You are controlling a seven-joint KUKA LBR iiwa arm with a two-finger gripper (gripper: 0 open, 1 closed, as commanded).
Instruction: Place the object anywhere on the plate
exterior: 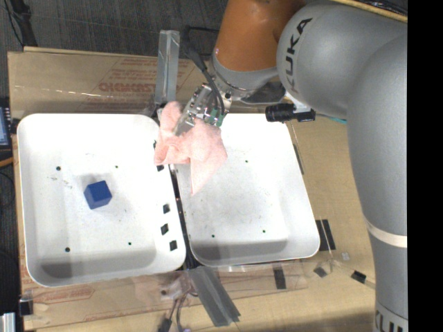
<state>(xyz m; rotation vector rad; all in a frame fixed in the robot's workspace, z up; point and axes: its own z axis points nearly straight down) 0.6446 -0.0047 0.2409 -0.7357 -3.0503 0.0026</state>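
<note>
Bins sit side by side on the counter (pixel 69 75); the left bin (pixel 41 254) has a blue cube (pixel 98 194) lying alone in it, well apart from everything else. Next comes the pink cloth (pixel 201 154); it hangs over the wall where the two bins meet, near the far end, with one corner drooping down into the right bin (pixel 263 206). The gripper (pixel 190 122) is right at the top of the cloth; its fingers look pinched on a bunched bit of it, so I think the cloth is the thing to be placed.

My guess is that this is the carrying step; the cloth is up but not yet put down. I cannot tell which bin counts as the plate; the next move needs the cloth brought over a bare white floor, then lowered and let go.

The wall between the bins could catch the hanging corner; a grey post (pixel 168 64) stands just behind the cloth; the big grey arm (pixel 346 61) fills the right side.
</note>
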